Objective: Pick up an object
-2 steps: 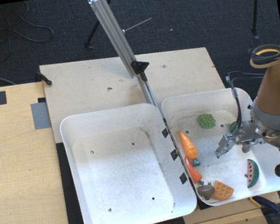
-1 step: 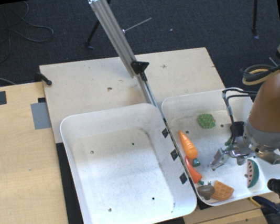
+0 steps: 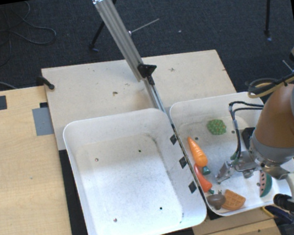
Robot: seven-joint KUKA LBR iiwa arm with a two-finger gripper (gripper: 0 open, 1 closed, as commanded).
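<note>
End effector (image 3: pixel 223 173) low in right bin (image 3: pixel 234 102), lower right of frame; finger state: I cannot tell. Carrot (image 3: pixel 198 153) just left of it. I'd centre over carrot, descend straight.

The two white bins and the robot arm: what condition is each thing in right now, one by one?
Left bin: no objects inside.
Right bin: holds several toy foods.
Carrot: lying by the right bin's left wall.
Green ball: resting alone, touched by nothing.
Cracker-like orange piece: flat at the near edge, beside a dark brown piece.
Watermelon slice: lying under the arm.
Gripper: low in the right bin, holding nothing visible.
</note>
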